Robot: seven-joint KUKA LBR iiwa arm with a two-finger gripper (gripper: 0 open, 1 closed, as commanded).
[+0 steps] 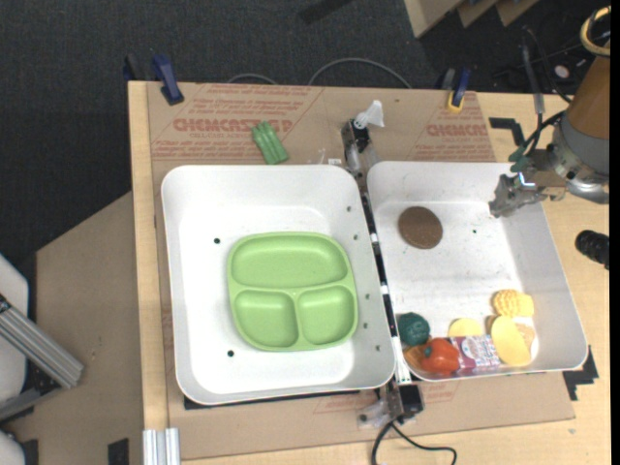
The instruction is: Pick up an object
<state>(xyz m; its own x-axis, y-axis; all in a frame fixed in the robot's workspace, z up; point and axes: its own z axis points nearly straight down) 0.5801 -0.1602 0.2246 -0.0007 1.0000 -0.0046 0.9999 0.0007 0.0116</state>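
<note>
A single fixed camera looks down at a slant from above the bench [145, 260], taking in both the left bin [194, 211] and the right bin [542, 250] at middling distance.

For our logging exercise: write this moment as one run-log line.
gripper: over right bin's far edge | holding: nothing seen | brown disc: lying apart

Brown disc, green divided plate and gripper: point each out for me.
Brown disc [420, 228]: camera view, centre of its top face.
Green divided plate [291, 260]: camera view, floor of its large compartment.
Gripper [506, 200]: camera view, its tip at the right bin's far corner.
</note>
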